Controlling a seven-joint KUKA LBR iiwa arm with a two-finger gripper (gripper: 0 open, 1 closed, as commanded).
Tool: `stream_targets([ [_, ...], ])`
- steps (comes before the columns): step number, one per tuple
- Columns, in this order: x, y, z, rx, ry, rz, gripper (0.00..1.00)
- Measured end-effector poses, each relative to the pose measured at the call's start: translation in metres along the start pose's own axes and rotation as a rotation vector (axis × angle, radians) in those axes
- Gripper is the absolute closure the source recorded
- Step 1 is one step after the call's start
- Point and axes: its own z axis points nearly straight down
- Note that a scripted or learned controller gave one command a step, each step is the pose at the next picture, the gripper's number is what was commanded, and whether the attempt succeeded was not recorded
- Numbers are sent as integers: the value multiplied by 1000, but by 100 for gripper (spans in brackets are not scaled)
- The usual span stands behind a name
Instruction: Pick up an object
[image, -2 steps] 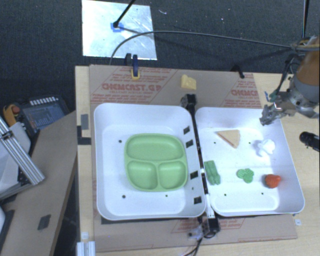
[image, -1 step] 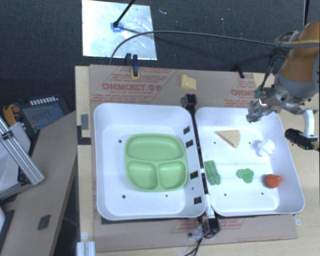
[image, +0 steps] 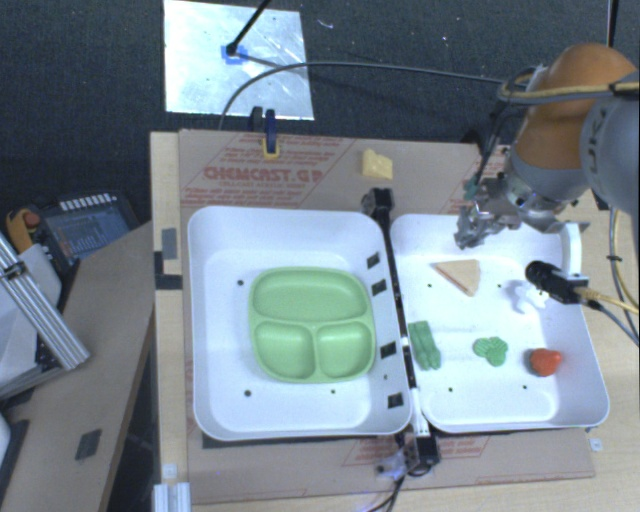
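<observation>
Camera view: we see the gripper (image: 472, 236) at the back of the right bin (image: 592, 398), low over the floor near the rear wall, with the arm (image: 560, 110) reaching in from the right. Whether it is released or clenched we cannot tell, as the tip is too small and blurred. We see nothing in it.

Candidate things, all in the right bin:
- a tan wedge (image: 458, 274) lies just in front of the gripper, apart from it
- a small white piece (image: 517, 294) lies to the right of the wedge
- a green block (image: 424, 345) lies near the divider side
- a green clump (image: 490, 349) lies near the middle
- a red thing (image: 544, 361) lies toward the front right

The left bin (image: 215, 300) holds only a green divided plate (image: 310, 325). A yellow bit (image: 377, 164) lies on the board behind the bins, outside both.

Step, as we judge it: approach, grasp not yet made. The wedge looks like the nearest target.

Next move calls for a short shift toward the front to get over the wedge, then a descent and a close. The wedge lies flat and thin, so we'd expect the grip to need its edges and to slip easily.
</observation>
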Motion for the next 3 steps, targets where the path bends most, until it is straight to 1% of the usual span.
stream_targets([
  [2, 105, 12, -11, -1, 1, -1, 100],
  [3, 161, -2, -3, 2, 0, 0, 100],
])
